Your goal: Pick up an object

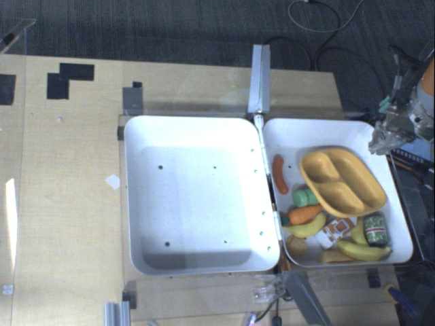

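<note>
Progress: we judge nothing picked yet | gripper (385, 140) at right edge of frame over right bin's (285, 131) upper-right corner, jaw state we cannot tell | yellow divided dish (342, 177), carrot (305, 214), bananas (366, 251) lie lower right.

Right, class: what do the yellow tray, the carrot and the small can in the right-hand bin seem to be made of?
Tray: probably moulded plastic, one even yellow with soft rounded rims and a dull sheen.
Carrot: likely toy plastic, uniform orange with a smooth surface.
Can: possibly metal or plastic with a dark printed label; too small to tell.
</note>
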